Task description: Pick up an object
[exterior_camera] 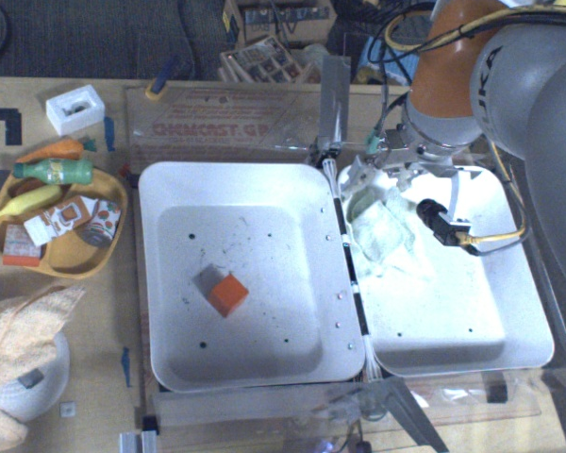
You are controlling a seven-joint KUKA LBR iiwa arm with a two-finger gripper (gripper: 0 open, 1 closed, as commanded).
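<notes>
Nearest, an orange cube point(230, 294) lies on the floor of the left bin point(170, 196), well apart from the arm. Farther back, the grey arm point(509, 74) reaches from the right over the right bin point(519, 347), its gripper point(382, 192) low above a pale, glare-washed clear object point(382, 234) that is hard to identify.

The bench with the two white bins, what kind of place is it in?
Probably a robotics lab set up for grasping tests: a grey and orange arm reaches over white bins, one holding an orange block, with loose cables behind.
</notes>
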